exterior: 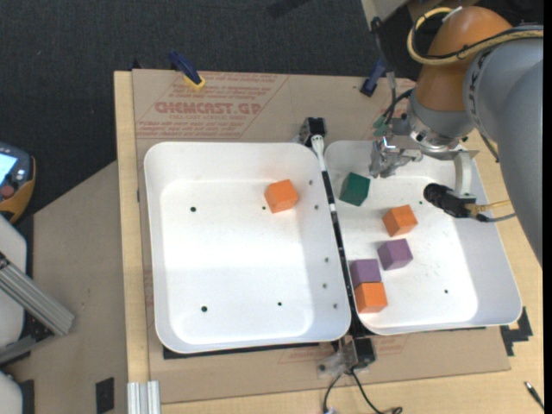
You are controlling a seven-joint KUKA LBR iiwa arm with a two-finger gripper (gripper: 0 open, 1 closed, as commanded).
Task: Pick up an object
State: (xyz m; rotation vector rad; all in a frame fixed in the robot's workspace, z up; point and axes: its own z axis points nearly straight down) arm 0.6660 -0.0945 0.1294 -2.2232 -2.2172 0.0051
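I see my grey arm with its orange band reaching in from the upper right of the frame, the metal gripper (385,158) hanging over the upper part of the right shallow white plastic bin (483,304). I cannot tell how the jaws stand. Just below and left of them, near the bin's upper left corner, sits a dark green cube (354,189), apart from the gripper. Lower in that bin lie an orange block (399,221), two purple blocks (394,254) (365,271) and another orange block (372,297). In the left white bin (172,317), a lone orange cube (281,195) rests upper right of centre. Both bins sit on the brown cardboard-covered counter (207,102).
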